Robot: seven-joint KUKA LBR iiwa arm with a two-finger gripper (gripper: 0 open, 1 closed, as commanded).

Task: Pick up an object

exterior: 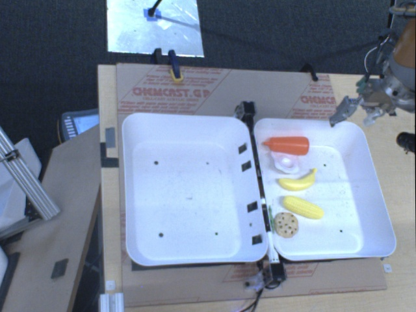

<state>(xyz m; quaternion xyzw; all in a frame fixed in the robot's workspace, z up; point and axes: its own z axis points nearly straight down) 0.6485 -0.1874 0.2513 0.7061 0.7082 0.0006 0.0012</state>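
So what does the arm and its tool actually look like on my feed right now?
At the view's right edge, the arm shows an orange band above a grey metal wrist. Thin dark cables loop beside it. The tool is pale grey metal, blocky, with two short angular fingers; the image is too blurred there to make out any markings.

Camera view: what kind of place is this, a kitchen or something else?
Probably a robot lab, not a kitchen. A robot gripper hangs above the back right corner of two white bins clamped to a bench. The food looks like toys: a carrot, a banana, corn and a cookie.
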